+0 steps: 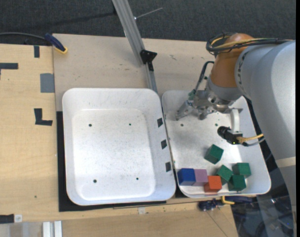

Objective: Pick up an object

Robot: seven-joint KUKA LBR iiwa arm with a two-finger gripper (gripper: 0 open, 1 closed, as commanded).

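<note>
Camera view: two white bins side by side on the bench (105, 53). Left bin (71, 132) and right bin (182, 137) touch along their inner rims. Arm comes in from the right, orange band above the wrist. The hand (192, 110) sits over the upper part of the right bin, well apart from the blocks; whether it is spread or pressed together cannot be told from this angle, and nothing visible is in it.

Objects, all in the right bin toward its near edge: lone green block (214, 153) stands apart, slightly rotated, nearest the hand. Along the front wall a tight cluster: blue block (186, 176), purple block (201, 176) touching it, orange block (214, 183), and three more green blocks (237, 177) packed beside.

Handling judgement: small rigid cubes, likely light, probably smooth-faced, not fragile. Flat parallel faces suit a two-finger pinch across opposite sides. Best candidate looks like the lone green block: free space on all sides for the fingers. Wrist should align to its rotated faces. Clustered blocks risk fingers landing on neighbours or the bin wall.
</note>
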